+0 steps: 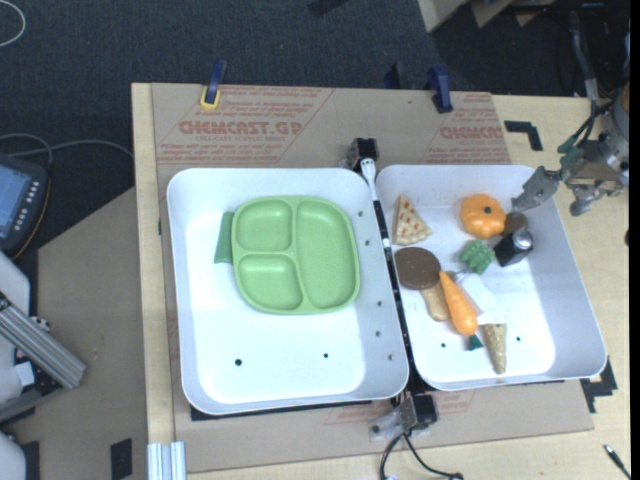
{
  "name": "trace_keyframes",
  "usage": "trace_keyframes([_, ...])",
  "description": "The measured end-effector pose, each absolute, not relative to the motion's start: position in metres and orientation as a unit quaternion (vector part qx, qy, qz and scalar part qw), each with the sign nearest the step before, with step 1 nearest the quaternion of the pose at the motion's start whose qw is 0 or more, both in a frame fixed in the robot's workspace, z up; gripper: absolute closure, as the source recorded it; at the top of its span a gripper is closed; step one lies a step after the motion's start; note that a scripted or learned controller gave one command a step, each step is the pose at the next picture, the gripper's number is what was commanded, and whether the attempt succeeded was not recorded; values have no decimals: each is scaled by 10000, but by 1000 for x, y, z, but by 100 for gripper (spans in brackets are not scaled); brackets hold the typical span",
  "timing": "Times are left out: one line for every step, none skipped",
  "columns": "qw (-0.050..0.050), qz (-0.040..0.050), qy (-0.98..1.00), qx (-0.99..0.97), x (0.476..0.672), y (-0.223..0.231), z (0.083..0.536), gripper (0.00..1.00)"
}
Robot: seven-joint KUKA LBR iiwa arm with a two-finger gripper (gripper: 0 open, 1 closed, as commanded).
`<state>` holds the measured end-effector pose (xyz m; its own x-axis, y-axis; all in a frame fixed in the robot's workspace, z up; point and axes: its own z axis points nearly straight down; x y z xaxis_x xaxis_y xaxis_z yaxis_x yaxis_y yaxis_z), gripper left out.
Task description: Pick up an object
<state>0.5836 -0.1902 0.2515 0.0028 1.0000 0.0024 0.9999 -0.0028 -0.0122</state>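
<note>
Two white bins on a bench. The left bin point(200, 298) holds a green divided plate point(295, 253). The right bin point(570, 288) holds the candidates for picking: an orange pumpkin point(482, 216), a pizza slice point(408, 221), a carrot point(460, 305), a green broccoli piece point(478, 257), a brown spoon point(420, 271) and a small cone point(495, 346). The gripper point(585, 173) hangs over the bin's far right edge, just beside the pumpkin; whether it is open or closed cannot be told. Nothing appears lifted, so the pick is judged not yet done.

We note that the tool point(553, 194) shows grey metal fingers point(533, 190) on a tan and grey mounting block, with a small teal-green fitting and thin dark cables running above its body.
</note>
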Motion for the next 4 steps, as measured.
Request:
trace_keyframes([-4, -1, -7072, -7071, 586, -190, 259, 0])
trace_keyframes([22, 12, -7073, -7069, 588, -187, 216, 0])
trace_keyframes([31, 16, -7074, -7068, 591, -183, 153, 0])
trace_keyframes([5, 9, -7070, -7072, 598, -190, 98, 0])
